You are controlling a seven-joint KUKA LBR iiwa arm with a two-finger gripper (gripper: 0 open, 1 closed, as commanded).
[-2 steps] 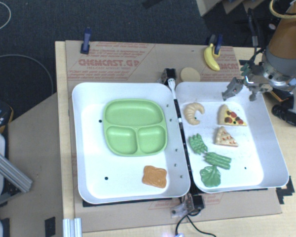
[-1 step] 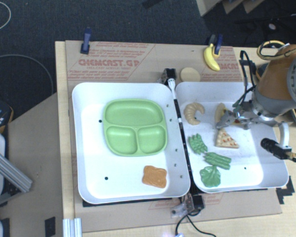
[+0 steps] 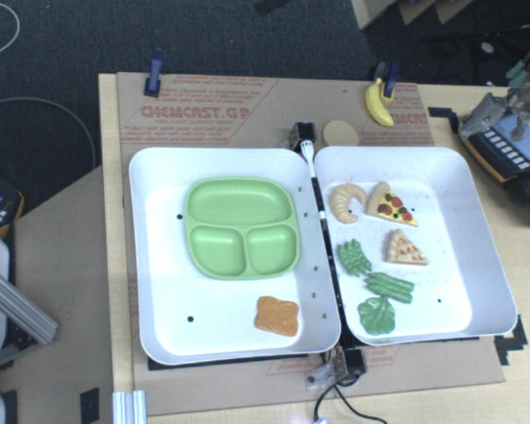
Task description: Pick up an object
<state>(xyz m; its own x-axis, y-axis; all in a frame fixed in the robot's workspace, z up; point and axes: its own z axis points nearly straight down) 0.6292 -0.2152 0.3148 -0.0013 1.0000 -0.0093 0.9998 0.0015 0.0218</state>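
Dark carpet surrounds a pale bench [image 3: 71, 237] topped with a brown cardboard sheet [image 3: 212, 109] bearing red lettering, and two shallow white bins sit side by side on it, their inner edges touching. Within the left bin [image 3: 159, 290] lies a green divided tray [image 3: 243, 228], flat and roughly central, with an orange-brown toast piece [image 3: 276, 316] near the front edge, apart from the tray. Spread across the right bin [image 3: 455, 237] are the smaller toy foods: a croissant [image 3: 346, 201] at the back beside a pepperoni pizza slice [image 3: 390, 205], a second pizza slice [image 3: 405, 249] just in front of that, and three green leafy pieces, one [image 3: 354, 256] near the inner wall, one [image 3: 390, 286] lying across the middle, and one [image 3: 376, 314] closest to the front. Outside the bins, a yellow banana [image 3: 380, 104] and a round tan disc [image 3: 340, 133] rest on the cardboard behind the right bin. Grey hardware of the pincer [image 3: 503, 113] sits at the right edge, beyond the right bin's far corner and away from every object; whether it is open or closed I cannot tell.
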